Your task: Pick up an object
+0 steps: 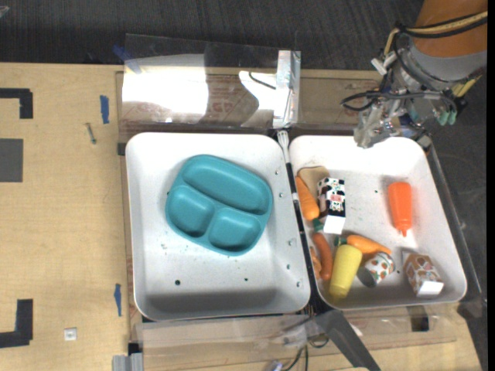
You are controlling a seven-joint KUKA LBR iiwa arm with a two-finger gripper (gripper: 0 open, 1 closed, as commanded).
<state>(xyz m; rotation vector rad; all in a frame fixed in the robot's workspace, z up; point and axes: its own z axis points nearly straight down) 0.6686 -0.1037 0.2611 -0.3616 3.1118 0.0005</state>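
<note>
Two bins: sitting side by side on the bench, left bin and right bin.
Right bin, near edge: a yellow bottle is lying beside a patterned cup; a small carton is resting in the near right corner.
Right bin, middle: an orange bottle is lying toward the right wall; a cow-print box and carrots are sitting by the left wall.
Left bin: a teal divided tray is occupying its centre.
Gripper: hovering over the right bin's far edge, carrying nothing; jaw state cannot be told.
</note>
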